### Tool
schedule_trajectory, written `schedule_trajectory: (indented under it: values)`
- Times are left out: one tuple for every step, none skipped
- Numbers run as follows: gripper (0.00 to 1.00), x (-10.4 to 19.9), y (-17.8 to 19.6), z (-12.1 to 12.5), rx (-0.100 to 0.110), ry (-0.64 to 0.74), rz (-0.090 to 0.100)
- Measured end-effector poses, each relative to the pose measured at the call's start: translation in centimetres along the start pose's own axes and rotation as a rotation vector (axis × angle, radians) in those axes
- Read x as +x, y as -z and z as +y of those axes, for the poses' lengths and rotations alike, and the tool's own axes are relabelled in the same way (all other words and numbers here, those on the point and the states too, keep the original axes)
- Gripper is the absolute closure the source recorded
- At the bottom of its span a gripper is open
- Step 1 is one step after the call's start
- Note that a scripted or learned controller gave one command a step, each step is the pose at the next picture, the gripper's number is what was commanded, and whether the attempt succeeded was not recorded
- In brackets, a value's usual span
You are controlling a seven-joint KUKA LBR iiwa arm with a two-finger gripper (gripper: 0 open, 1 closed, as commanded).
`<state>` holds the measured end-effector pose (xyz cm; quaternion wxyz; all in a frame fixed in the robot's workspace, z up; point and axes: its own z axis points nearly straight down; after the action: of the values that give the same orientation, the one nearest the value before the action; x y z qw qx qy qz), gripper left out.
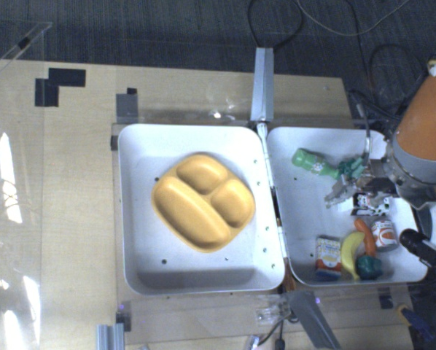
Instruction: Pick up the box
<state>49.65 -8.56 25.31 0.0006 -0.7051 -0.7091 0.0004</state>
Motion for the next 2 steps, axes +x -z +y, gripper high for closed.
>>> schedule_trajectory:
  values:
    - [0.0,6.5,-7.2,-0.1,0.001,0.096,0.0]
    - [0.0,-0.4,-9.7,-0.8,0.0,0.051,0.001]
